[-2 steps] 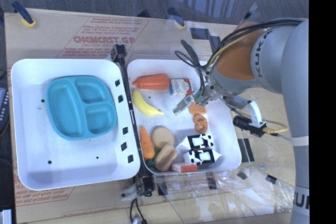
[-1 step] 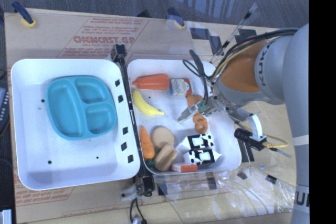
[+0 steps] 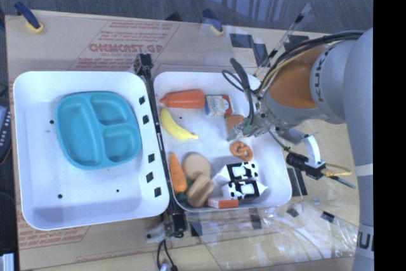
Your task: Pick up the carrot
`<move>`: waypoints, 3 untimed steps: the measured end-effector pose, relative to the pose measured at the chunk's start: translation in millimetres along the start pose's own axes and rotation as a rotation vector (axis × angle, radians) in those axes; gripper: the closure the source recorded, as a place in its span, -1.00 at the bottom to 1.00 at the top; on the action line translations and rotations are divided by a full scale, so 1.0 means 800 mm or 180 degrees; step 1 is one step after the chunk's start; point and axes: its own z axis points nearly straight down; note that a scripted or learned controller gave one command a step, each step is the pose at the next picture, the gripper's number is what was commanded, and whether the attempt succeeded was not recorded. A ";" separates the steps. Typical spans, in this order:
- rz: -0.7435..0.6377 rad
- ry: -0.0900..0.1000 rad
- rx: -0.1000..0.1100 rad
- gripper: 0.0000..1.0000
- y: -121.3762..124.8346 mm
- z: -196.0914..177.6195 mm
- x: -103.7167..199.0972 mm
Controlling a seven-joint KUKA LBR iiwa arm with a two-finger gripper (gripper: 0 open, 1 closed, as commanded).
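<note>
Nearest the lens, a black-and-white checkered block [image 3: 243, 179] sits below my pincer [image 3: 244, 130], whose opening I cannot make out. Far to its left lies the small orange plastic carrot [image 3: 177, 172]: light, stiff, slick, probably best pinched across its thick middle.

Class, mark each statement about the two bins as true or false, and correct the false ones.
1. The blue tray lies in the left bin. True.
2. The carrot is between the end effector's fingers. False: it lies in the right bin by the left wall, apart from the end effector.
3. The banana lies in the right bin. True.
4. The pretzel sits on the blue tray. False: it is in the right bin.
5. The arm reaches in from the view's left. False: from the right.
</note>
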 end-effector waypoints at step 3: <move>-0.2003 0.0007 -0.0010 1.00 -0.073 -0.114 0.111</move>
